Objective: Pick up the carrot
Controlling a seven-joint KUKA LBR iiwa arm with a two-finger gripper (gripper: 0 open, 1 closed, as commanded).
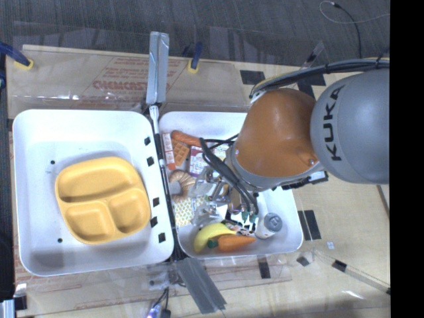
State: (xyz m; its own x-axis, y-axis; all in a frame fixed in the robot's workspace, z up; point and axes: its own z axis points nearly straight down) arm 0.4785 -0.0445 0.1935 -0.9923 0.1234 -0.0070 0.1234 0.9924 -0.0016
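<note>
The carrot [235, 242], orange with a green stub at its left end, lies flat along the front wall of the right bin [291, 240]. A yellow banana [211, 233] touches its left end. My gripper [222, 203] hangs low over the middle of the right bin, just behind the banana and carrot, amid cables and clutter. Nothing is visibly held in it. The orange wrist band [278, 138] and grey arm [354, 128] hide the bin's right and rear parts.
In the left bin [33, 197] sits a yellow divided tray [99, 197]. The right bin also holds a red-orange packet [182, 144], a brownish round item [180, 183] and a small round silvery can [271, 222]. A metal divider bar [156, 71] stands between the bins.
</note>
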